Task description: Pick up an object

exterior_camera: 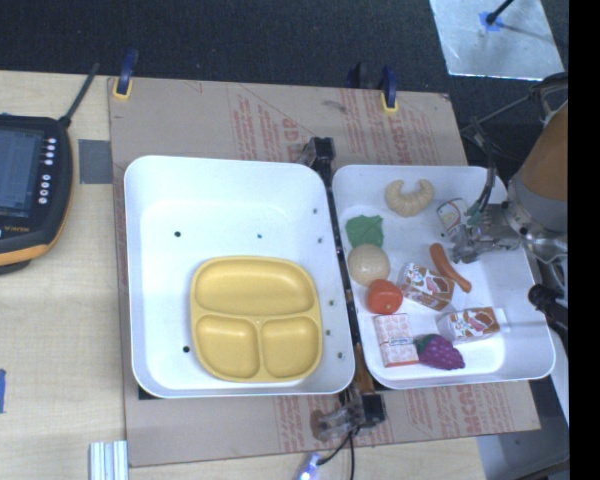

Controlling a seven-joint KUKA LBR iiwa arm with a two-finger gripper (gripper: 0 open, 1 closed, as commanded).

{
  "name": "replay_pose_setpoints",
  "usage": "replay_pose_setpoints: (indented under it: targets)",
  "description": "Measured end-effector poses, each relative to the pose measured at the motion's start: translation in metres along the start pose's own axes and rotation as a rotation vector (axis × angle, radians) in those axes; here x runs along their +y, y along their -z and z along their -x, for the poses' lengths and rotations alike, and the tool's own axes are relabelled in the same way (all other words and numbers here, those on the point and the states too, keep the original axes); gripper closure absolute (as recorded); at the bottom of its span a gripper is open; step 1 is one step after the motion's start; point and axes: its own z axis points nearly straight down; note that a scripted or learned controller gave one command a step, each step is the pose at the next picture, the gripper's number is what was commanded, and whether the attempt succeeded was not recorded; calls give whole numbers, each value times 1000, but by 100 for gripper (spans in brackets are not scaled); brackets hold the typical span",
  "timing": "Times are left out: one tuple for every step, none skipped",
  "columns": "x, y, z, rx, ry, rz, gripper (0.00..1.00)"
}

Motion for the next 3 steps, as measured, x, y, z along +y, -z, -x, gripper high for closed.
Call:
replay_pose_setpoints:
  targets:
    - [0,0,0,0,1,0,0]
    - [23,-49,-2,0,2,-2,0]
    - [23,-38,-1,-2,6,-3,100]
